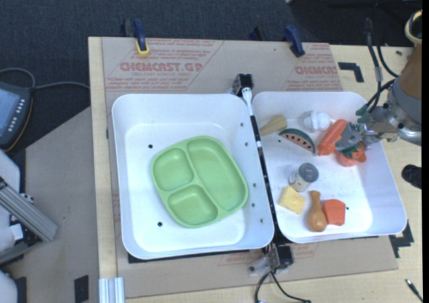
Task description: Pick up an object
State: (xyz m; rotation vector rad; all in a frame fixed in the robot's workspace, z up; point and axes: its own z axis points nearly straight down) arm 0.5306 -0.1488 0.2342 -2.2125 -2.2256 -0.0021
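With the gripper [350,139] low among crowded toys at the right bin's [392,191] three o'clock, finger state untellable, it may nudge the carrot [331,137] aside.

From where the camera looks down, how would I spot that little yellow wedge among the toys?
Look in the right-hand white bin, at its near end. The yellow cheese wedge lies towards the inner wall, below a small grey-lidded jar and left of a brown drumstick. It is the only pale yellow, flat-sided piece there.
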